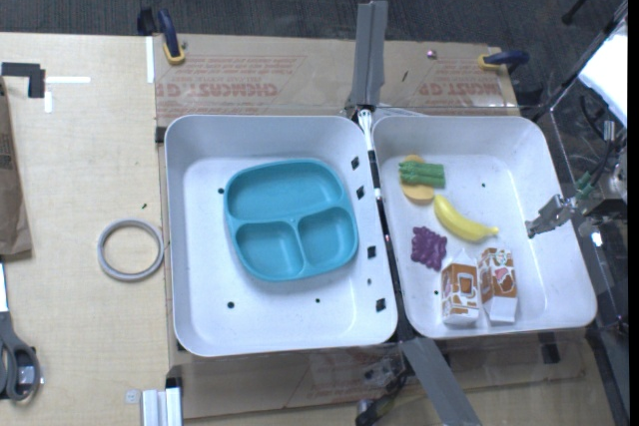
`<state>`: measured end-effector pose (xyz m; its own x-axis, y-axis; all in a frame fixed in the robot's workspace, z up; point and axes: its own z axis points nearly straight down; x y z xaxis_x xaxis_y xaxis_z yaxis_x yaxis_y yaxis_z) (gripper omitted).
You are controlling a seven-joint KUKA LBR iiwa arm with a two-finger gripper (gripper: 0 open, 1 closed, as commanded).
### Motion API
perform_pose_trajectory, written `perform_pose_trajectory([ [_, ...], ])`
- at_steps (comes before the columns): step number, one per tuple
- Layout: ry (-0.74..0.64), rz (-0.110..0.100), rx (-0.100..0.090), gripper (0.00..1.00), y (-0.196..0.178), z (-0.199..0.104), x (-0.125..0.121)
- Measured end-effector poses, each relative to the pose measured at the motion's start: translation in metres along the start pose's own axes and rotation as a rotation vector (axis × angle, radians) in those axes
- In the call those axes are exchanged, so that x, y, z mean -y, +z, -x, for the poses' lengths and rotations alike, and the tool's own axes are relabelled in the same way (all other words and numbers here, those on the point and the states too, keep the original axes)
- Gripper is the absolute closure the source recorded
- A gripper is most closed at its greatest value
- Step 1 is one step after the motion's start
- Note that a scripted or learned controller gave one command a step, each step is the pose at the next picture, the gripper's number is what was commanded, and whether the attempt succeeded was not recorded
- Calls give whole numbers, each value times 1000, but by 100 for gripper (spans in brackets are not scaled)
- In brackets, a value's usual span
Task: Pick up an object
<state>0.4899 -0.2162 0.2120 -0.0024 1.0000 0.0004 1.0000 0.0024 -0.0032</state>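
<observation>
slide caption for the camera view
Blue divided tray in the left bin; toy banana, grapes and cartons in the right bin.

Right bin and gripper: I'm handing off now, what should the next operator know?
Gripper: at the right bin's right rim, holding nothing; can't tell if it's open or shut.
Right bin: banana, green and orange toy food, purple grapes, two small cartons.
Left bin: blue divided tray.
Done: nothing picked.
Left: pick one object; the banana lies nearest.
</observation>
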Motion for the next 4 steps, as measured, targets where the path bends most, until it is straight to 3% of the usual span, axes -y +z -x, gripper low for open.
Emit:
perform_pose_trajectory([
  [1, -134, 0, 0, 0, 53, -16, -37],
  [2, 98, 0, 1, 0, 121, -105, -102],
  [3, 94, -2, 2, 100, 113, -105, -101],
  [4, 49, 2, 2, 100, 20, -167, -117],
])
